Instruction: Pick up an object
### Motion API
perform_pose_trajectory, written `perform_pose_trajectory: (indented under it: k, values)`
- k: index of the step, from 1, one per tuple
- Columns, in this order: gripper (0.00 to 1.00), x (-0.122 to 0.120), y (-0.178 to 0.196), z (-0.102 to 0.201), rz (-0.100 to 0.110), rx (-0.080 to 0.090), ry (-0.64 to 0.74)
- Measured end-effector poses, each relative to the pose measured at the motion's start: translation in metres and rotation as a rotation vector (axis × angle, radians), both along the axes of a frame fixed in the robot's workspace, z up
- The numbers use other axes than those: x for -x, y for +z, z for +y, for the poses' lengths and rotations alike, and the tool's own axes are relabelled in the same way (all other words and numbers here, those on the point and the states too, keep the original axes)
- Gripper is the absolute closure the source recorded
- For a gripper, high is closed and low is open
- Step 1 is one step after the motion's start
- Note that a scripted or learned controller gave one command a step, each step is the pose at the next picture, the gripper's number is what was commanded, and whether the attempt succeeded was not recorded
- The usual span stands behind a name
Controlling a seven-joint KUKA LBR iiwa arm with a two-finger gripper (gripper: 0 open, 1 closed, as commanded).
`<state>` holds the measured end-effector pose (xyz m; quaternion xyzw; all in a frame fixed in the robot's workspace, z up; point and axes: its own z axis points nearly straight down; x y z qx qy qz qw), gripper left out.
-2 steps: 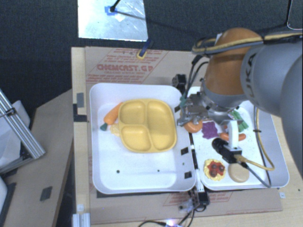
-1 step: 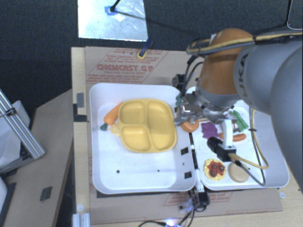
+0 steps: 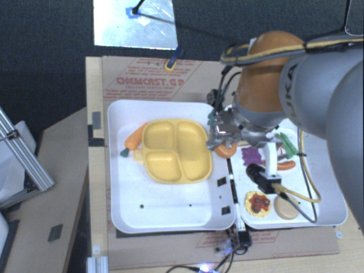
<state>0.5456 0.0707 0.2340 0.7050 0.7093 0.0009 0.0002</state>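
Pincer (image 3: 219, 141) low over bins' divider; clenched or released: cannot tell. Orange toy piece (image 3: 226, 150) just beneath, at right bin's (image 3: 335, 215) near edge. Likely light, stiff, smooth plastic; best pinched across narrow width.

Bench (image 3: 96, 152), two white bins (image 3: 165, 209), cardboard sheet (image 3: 148, 81)

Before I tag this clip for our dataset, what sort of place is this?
Probably a robotics lab bench set up for grasping trials: two white bins hold toy food such as a yellow divided plate and a carrot, with a grey arm reaching over them.
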Motion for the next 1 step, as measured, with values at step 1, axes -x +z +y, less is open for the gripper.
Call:
perform_pose_trajectory:
  k: [1]
  values:
    - [1.00, 0.0037, -0.0020, -0.0092, 0.002, 0.001, -0.006]
